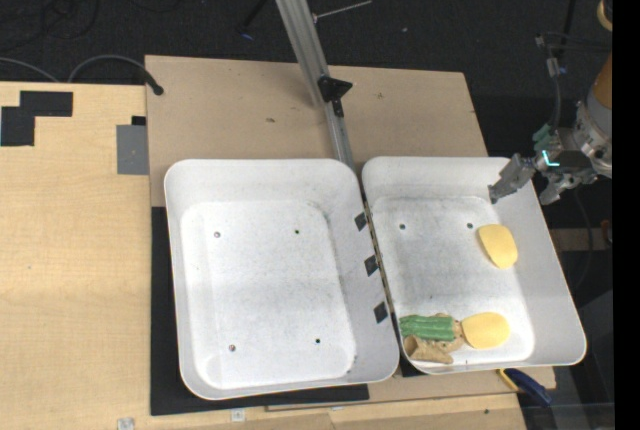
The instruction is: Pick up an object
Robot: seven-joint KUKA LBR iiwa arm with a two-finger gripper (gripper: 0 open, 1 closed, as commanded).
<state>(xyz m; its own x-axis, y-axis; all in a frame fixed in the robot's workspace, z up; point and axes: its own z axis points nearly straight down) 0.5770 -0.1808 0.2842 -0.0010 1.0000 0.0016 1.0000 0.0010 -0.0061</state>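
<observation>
The right bin (430,188) holds a yellow oval object (497,246) near its right wall. Along its front edge lie a second yellow object (485,330), a green object (427,326) and a tan object (433,350), bunched together. My gripper (530,180) hovers at the bin's back right corner, above and to the right of the yellow oval. Its two fingers are spread apart with nothing between them.
The left bin (262,273) sits beside the right one, joined by black clips along the shared wall. A slanted aluminium rail (300,28) rises behind the bins. The bench's wooden top extends to the left.
</observation>
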